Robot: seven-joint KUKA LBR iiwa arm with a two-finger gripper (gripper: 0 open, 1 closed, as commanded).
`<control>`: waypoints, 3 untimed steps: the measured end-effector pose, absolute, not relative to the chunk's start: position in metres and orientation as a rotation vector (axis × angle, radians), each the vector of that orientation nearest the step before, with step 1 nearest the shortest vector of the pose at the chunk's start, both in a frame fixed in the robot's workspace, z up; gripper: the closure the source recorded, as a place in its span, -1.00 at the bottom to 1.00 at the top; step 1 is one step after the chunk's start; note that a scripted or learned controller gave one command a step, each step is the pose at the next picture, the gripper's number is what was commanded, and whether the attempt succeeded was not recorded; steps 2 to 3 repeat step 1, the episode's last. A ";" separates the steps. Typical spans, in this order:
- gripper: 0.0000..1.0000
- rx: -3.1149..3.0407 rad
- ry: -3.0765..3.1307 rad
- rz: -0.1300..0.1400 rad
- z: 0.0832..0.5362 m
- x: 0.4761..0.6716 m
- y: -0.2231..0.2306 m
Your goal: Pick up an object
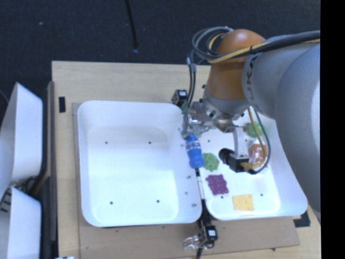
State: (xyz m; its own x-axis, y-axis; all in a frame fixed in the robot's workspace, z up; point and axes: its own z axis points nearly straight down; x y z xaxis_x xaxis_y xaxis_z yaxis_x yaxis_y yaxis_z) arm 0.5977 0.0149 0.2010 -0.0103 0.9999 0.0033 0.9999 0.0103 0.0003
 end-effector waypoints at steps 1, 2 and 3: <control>1.00 -2.211 -2.229 -0.001 0.201 0.590 0.067; 1.00 -2.211 -2.229 -0.001 0.201 0.590 0.067; 1.00 -2.211 -2.229 -0.001 0.201 0.590 0.067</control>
